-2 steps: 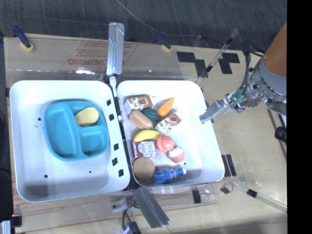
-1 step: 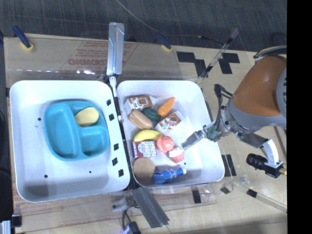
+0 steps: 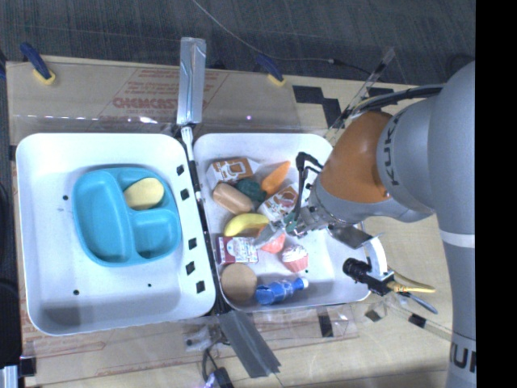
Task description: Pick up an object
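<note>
Dark grey carpeted floor around a pale wooden table (image 3: 97, 87), with two shallow white plastic bins side by side. Left bin (image 3: 40, 217): a light-blue compartment tray (image 3: 105, 221) bearing a yellow rounded toy (image 3: 145, 192) in its 1 o'clock compartment. Right bin (image 3: 339, 285): a crowded heap of toy foods.

Grey arm with orange wrist band (image 3: 359, 164) entering from 3 o'clock, tool (image 3: 300, 223) lowered into the heap near the right bin's centre. Tool state not legible from above; fingers masked by the wrist and clutter, nothing visibly held.

Nearest candidates, judged as the likely target zone: a small red-and-white printed carton (image 3: 280, 204) touching or just beside the tool at its 10 o'clock; a pink-and-white cup-shaped toy (image 3: 294, 257) just beside it at 6 o'clock; a yellow banana-shaped toy (image 3: 245, 224) at 9 o'clock, long axis running roughly 8 to 2 o'clock.

Farther off: an orange carrot-shaped toy (image 3: 276, 176) at 11 o'clock, a tan sausage-shaped roll (image 3: 233, 198) at 10 o'clock, a brown printed box (image 3: 233, 169) beyond it, a round brown ball (image 3: 238, 281) and a blue bottle with white cap (image 3: 280, 290) at 7 o'clock.

Little free room between items; probable risk of a pinch on two at once, or a nudge instead of a grasp.
</note>
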Controlling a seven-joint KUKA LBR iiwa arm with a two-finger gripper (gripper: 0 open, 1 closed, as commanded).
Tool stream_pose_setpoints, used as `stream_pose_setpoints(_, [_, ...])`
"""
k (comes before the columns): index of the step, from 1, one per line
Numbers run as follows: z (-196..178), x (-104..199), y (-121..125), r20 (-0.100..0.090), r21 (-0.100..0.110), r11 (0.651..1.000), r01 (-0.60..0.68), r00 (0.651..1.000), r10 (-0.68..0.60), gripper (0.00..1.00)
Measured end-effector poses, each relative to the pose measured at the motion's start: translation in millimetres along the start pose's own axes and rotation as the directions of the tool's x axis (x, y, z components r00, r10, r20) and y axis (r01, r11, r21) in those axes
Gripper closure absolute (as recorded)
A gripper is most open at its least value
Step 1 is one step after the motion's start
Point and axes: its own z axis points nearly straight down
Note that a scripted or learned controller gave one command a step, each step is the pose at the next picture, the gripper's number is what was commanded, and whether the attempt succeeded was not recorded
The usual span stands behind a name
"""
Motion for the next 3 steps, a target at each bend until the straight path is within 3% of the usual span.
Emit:
stream_pose_setpoints(1, [11, 26, 1, 0.01, -0.015, 0.99, -0.142, 0.99, 0.142, 0.0])
stream_pose_setpoints(2, [0, 26, 2, 0.007, -0.015, 0.99, -0.138, 0.99, 0.138, 1.0])
stream_pose_setpoints(3, [-86, 93, 86, 0.0, -0.008, 0.973, -0.229, 0.973, 0.229, 1.0])
